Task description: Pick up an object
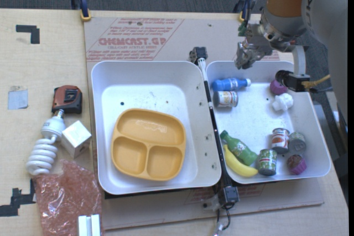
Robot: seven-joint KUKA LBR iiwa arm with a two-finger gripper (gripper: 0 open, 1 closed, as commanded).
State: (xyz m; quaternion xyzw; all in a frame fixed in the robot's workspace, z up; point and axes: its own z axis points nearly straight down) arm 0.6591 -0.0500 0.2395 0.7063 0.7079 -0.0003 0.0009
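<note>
My gripper (245,61) hangs over the far left rim of the right bin (316,119), nothing visible in it. Just below it a blue bottle (231,84) lies on its side, with a small tin can (225,98) beside it. A purple object (277,87) and a white object (283,101) sit at the bin's far right. Along the near edge lie a green bottle (239,147) and a banana (239,165), plus small cans (267,162) (280,140) (297,142) and a purple piece (296,163).
The left bin (105,119) holds a yellow divided plate (148,143). On the bench left of the bins are a tape measure (67,99), a spiral light bulb (47,143), a white cube (76,135) and pink bubble wrap (69,190).
</note>
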